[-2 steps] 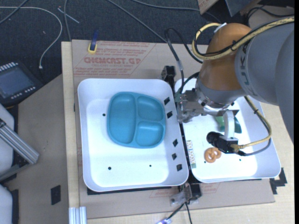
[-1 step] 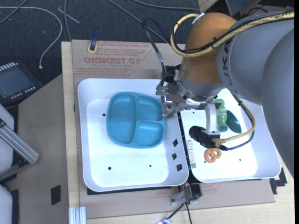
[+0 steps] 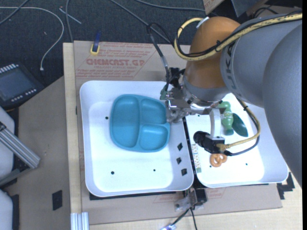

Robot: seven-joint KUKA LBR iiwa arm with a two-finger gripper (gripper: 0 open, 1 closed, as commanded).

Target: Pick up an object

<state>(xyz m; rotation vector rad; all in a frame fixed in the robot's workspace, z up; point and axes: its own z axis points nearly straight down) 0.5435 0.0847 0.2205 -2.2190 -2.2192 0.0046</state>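
A blue divided plate (image 3: 136, 123) lies in the left bin (image 3: 129, 176), toward its back and right. My gripper (image 3: 173, 112) hangs at the plate's right rim, just beside the wall between the two bins; whether anything is between its fingers is hidden by the wrist. In the right bin (image 3: 249, 169) a green object (image 3: 234, 122) lies near the back, partly covered by the arm. A small orange ring (image 3: 218, 160) rests closer to the front of that bin.
The big grey arm covers the back and right of the right bin. A cardboard sheet with red print (image 3: 117, 59) lies behind the bins. Loose cables (image 3: 57, 18) run over the dark floor at the back left.
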